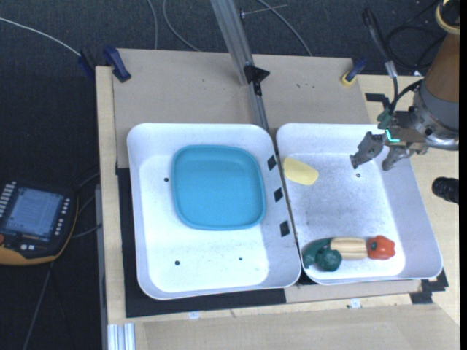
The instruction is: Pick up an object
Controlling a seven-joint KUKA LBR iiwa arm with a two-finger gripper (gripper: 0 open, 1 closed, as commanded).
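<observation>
A: Left bin (pixel 146 268): blue plate (pixel 219 187). Right bin (pixel 419 217)?
B: Yellow piece (pixel 300 170) far-left corner; green (pixel 322 257), tan (pixel 349 248), red (pixel 380 247) items along near wall. Gripper (pixel 379 155) above far-right area, fingers spread, holding nothing.

I see my gripper (pixel 379 154) with fingers spread above the right bin (pixel 408 203), nothing between them. A yellow piece (pixel 300 170) lies near the bin's left wall; a green, tan and red cluster (pixel 349 251), possibly toy food, sits along its near edge. A blue plate (pixel 218 187) fills the left bin (pixel 146 195).
</observation>
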